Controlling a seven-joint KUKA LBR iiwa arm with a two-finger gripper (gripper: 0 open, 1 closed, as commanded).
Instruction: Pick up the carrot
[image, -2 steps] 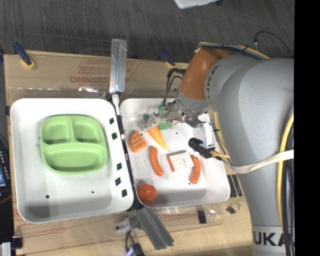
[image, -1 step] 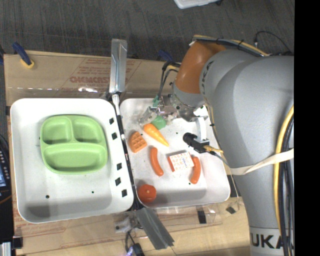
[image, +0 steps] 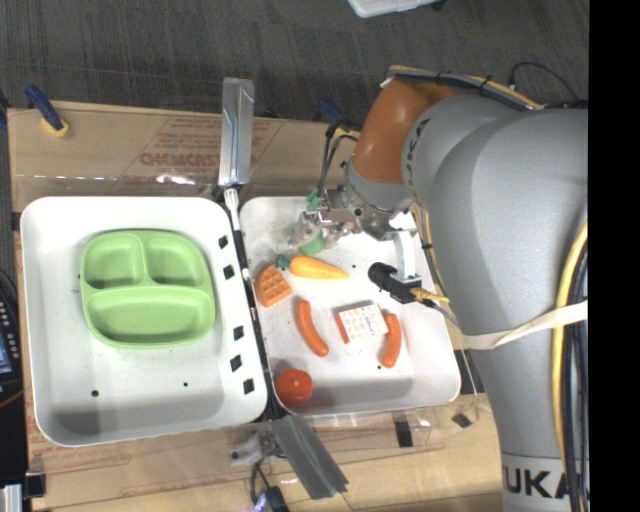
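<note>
Carrot (image: 318, 267) lies flat in the right bin (image: 440, 370), near its back left part, its thick green-topped end pointing left and its orange taper pointing right. It looks like a moulded plastic toy: probably light, stiff and smooth, so it may roll or slip if pinched near the narrow tip. The best hold, I judge, is across the thick middle of the body, fingers closing from the two long sides. The gripper (image: 322, 222) hovers just behind the carrot's green end, and whether it is open or closed cannot be told at this size. Close neighbours crowd the spot: a waffle-like orange piece (image: 272, 285) just to the left and a sausage (image: 311, 327) in front.
</note>
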